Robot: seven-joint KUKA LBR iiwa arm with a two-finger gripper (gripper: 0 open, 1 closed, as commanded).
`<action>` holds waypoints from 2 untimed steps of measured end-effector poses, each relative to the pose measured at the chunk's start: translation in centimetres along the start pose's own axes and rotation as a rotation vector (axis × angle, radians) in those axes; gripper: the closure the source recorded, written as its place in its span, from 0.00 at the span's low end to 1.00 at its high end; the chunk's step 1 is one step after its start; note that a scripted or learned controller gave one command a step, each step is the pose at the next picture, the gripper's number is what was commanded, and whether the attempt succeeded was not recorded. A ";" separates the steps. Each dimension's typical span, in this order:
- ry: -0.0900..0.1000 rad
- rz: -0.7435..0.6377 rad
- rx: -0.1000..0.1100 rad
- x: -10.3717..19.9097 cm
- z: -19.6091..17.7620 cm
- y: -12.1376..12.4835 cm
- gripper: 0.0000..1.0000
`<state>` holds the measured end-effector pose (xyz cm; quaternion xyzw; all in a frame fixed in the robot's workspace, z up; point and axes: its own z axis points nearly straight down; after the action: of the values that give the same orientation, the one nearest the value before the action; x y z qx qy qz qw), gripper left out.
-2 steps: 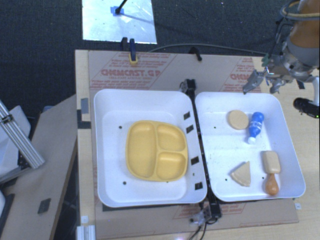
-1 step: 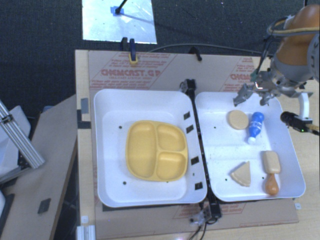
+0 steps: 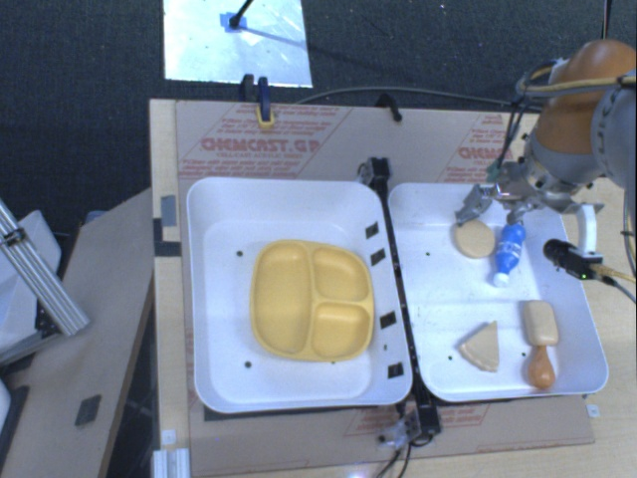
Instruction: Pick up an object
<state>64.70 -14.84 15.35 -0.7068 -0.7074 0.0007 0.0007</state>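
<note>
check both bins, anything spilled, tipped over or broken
Nothing stands out. The yellow divided plate lies flat in the left bin. In the right bin, the blue bottle lies on its side beside the round tan piece, under the hand; nothing looks spilled or damaged.

The gripper (image 3: pixel 495 203) hangs over the right bin (image 3: pixel 438 366), fingers spread above a round tan piece (image 3: pixel 475 239) beside a blue bottle (image 3: pixel 509 252).

Even overhead light, soft shadows; white bins (image 3: pixel 299 195) bright; glare on metal sheet (image 3: pixel 237 26); slightly grainy.
</note>
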 end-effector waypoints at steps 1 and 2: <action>0.000 0.000 -0.001 -0.6 4.5 -0.4 0.00; -0.002 -0.001 -0.008 -0.6 3.0 -0.2 1.00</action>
<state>64.49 -15.45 12.32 -0.7063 -0.7079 -0.0014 -0.0026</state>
